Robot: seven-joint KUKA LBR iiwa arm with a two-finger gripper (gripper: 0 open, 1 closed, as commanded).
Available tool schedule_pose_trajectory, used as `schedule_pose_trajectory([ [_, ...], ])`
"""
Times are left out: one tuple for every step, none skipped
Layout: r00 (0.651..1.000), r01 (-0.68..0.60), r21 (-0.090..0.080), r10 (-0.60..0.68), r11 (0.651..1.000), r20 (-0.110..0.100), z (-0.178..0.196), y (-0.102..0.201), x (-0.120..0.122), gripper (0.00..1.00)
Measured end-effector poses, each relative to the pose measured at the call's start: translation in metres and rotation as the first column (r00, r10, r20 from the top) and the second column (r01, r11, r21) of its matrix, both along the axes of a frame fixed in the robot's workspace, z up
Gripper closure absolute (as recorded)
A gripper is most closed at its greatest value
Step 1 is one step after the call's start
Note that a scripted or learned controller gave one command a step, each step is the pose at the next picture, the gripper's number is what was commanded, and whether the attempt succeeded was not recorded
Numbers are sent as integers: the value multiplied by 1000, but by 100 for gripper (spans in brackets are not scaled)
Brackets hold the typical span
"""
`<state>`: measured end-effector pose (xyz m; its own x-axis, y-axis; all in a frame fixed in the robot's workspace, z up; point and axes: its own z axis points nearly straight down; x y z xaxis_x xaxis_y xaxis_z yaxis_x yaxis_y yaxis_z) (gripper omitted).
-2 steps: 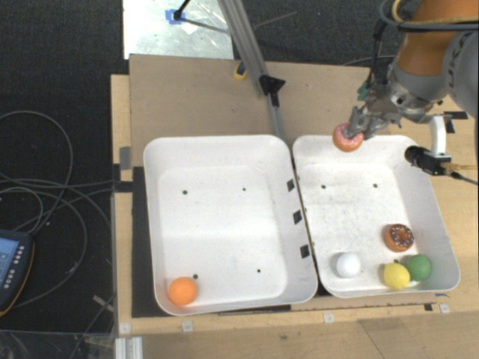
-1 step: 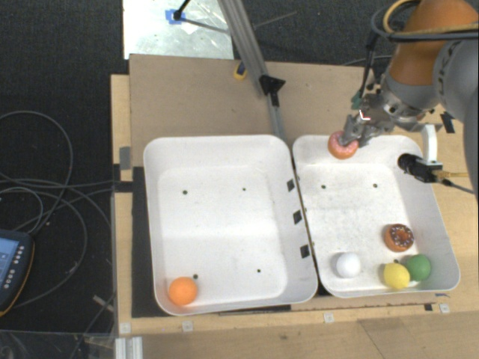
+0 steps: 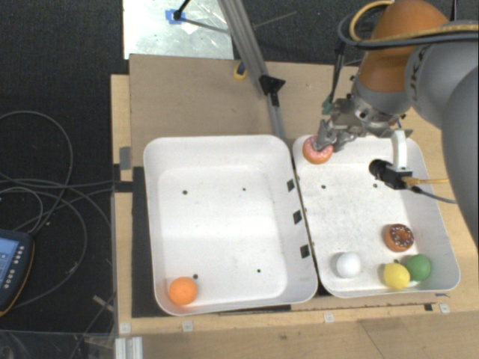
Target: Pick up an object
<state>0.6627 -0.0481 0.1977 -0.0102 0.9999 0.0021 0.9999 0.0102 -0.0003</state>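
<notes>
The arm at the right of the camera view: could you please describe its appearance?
The grey KUKA arm has a rounded orange band above its wrist, with dark and yellow cables looping beside it. Its two-finger gripper is grey metal.

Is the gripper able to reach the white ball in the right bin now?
Probably yes. The white ball lies uncovered, apart from the yellow ball, while the gripper is over the pink donut.

Glossy white plastic bins (image 3: 224, 152); matt wood bench (image 3: 194, 96).
</notes>
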Motion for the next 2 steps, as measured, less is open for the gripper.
schedule_pose_trajectory([
  [1000, 0, 1, 0, 1000, 3, 17, 51, -5, 100],
  [1000, -1, 0, 1, 1000, 3, 29, 100, -11, 100],
])
